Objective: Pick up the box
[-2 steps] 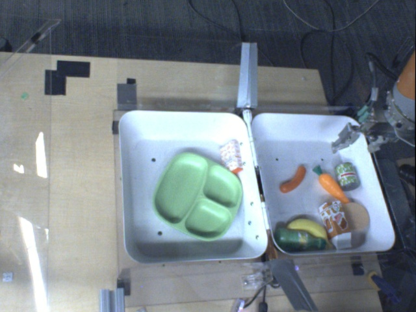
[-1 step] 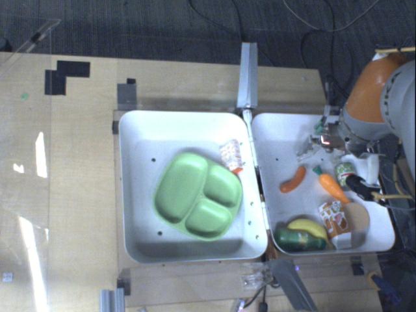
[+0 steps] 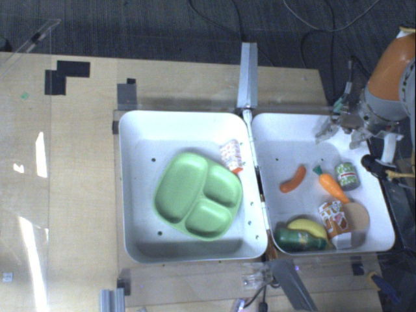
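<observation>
My tool (image 3: 342,133) hangs over the far right corner of the right bin (image 3: 286,135), its fingers spread apart with nothing between them. The box (image 3: 333,218) lies near that bin's near right corner, touching the banana (image 3: 305,226), the carrot (image 3: 333,187) just beyond it. Bare floor lies around the sausage (image 3: 292,179).
</observation>
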You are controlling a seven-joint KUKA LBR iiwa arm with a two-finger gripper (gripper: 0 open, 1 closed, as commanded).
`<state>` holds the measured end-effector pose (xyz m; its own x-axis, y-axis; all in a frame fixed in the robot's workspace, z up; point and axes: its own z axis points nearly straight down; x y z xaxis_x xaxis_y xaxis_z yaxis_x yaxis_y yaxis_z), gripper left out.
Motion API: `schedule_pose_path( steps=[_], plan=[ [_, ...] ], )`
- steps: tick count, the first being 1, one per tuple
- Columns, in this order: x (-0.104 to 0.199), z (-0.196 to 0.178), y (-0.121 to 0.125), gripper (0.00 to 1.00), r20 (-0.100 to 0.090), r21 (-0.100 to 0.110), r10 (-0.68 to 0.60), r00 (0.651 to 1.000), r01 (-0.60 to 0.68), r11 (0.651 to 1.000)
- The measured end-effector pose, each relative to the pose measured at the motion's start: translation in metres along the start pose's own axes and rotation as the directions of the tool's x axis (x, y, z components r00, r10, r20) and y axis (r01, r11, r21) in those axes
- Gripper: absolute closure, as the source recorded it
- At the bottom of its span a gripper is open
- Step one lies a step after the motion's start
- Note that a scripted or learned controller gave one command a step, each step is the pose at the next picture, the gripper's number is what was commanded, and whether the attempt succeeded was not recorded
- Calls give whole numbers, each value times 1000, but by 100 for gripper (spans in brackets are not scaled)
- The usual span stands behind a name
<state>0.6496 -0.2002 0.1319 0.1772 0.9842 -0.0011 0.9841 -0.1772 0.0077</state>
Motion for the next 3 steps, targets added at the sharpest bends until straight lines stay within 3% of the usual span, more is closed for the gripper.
schedule_pose_path(
  steps=[1, 2, 3],
  plan=[
    [104, 45, -17, 0, -3, 1, 43, 999, -43, 999],
    [100, -117, -19, 0, -1, -1, 97, 995, -97, 995],
    [106, 25, -10, 0, 0, 6, 147, 989, -147, 989]
  ],
)
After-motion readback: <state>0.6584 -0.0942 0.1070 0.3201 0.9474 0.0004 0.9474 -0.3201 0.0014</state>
